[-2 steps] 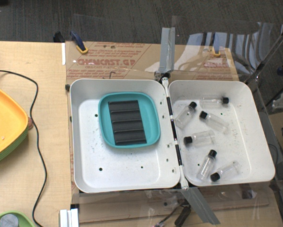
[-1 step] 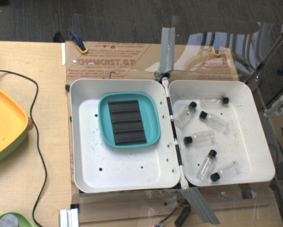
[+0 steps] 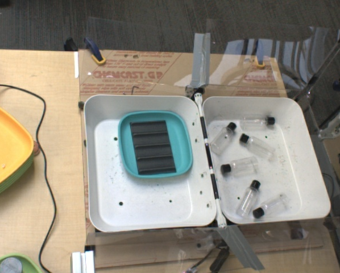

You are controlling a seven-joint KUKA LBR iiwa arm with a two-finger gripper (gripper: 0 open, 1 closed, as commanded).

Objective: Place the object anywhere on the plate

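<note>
Six vials [image 3: 242,166] lie loose in the right bin [image 3: 306,152], well apart from the plate [image 3: 184,147] in the left bin [image 3: 102,169]. Gripper state: can't tell. Risk: clear, round vials prob. roll or slip on pickup.

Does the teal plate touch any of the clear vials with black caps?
Apart. The camera view shows the teal plate in the left bin and the vials in the right bin.

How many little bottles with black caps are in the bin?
6 vials, all in the right bin: one at the top right, one upper left, one in the middle, one left of center, and two near the bottom.
</note>
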